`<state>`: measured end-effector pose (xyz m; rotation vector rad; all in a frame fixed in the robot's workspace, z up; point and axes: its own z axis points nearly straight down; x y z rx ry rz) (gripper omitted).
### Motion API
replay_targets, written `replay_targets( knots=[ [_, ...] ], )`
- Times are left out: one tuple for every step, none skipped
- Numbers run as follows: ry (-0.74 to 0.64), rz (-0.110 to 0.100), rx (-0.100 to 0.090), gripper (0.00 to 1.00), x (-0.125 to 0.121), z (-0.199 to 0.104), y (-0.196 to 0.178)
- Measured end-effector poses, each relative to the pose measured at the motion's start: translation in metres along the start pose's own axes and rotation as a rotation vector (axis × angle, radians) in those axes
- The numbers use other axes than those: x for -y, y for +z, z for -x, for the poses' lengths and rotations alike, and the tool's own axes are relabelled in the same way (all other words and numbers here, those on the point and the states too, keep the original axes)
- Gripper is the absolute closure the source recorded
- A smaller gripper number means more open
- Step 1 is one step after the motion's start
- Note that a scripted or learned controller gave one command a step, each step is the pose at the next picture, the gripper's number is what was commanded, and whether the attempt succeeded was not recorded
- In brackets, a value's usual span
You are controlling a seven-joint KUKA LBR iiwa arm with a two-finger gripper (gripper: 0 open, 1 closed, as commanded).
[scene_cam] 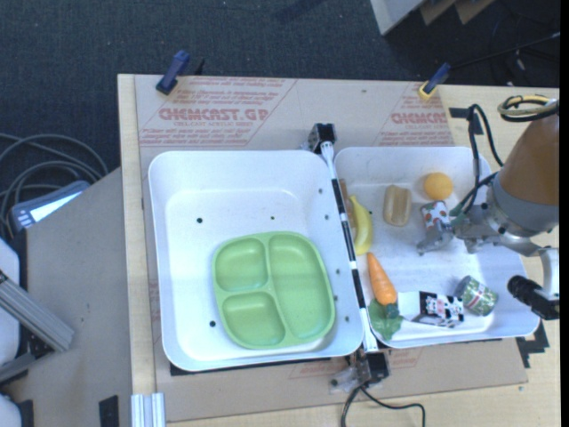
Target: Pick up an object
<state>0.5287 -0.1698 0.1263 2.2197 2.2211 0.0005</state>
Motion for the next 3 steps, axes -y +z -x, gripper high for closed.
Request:
replay_targets(
  knots=[
    [-0.001, 0.000, 0.001, 0.00, -0.077, 0.023, 0.042],
    [-0.001, 0.003, 0.003, 1.00, -0.078, 0.023, 0.031],
    [-0.001, 0.000, -0.002, 1.00, -0.043, -0.084, -0.059]
  ],
)
